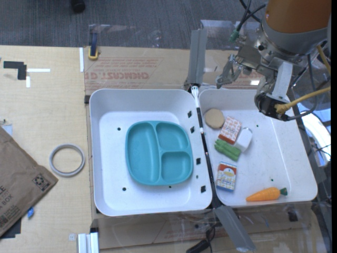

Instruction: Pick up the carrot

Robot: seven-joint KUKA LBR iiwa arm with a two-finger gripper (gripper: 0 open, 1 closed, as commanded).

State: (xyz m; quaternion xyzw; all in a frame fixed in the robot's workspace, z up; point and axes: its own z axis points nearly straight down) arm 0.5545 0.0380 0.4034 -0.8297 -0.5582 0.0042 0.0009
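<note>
The carrot (266,194), orange with a green stub at its right end, lies near the front right corner of the right bin (295,157). My gripper (227,75) hangs above the back left edge of that bin, far behind the carrot. I see nothing held in it.
In the right bin lie a round tan biscuit (214,118), a red and white box (230,129), a white block (244,139), a green vegetable (227,150) and a small carton (226,176). A teal divided plate (158,153) sits in the left bin (102,141). A tape ring (67,159) lies on the bench.
</note>
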